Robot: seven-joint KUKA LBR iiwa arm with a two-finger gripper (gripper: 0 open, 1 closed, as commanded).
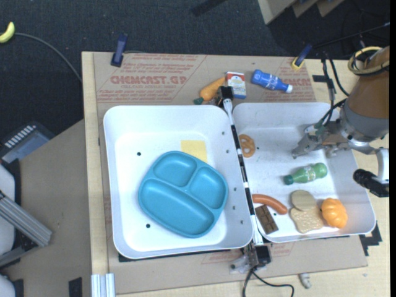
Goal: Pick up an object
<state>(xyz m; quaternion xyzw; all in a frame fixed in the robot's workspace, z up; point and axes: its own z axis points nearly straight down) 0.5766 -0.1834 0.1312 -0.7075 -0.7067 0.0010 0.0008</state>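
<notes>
My gripper [315, 150] hangs over the back of the right bin [281, 119], open, with nothing between its fingers. A green bottle [306, 174] lies on its side just in front of the gripper and apart from it. Further forward lie an orange pumpkin-shaped toy [334, 211], two beige cookies [304, 210], a red sausage [270, 202] and a brown chocolate bar [266, 219]. A pretzel [247, 145] sits by the bin's left wall.
The left bin [124, 135] holds a blue divided plate [182, 192] and a yellow cheese slice [194, 147]. Behind the bins, on the cardboard, lie a blue bottle [271, 81], a small carton [235, 84] and an orange toy [212, 89].
</notes>
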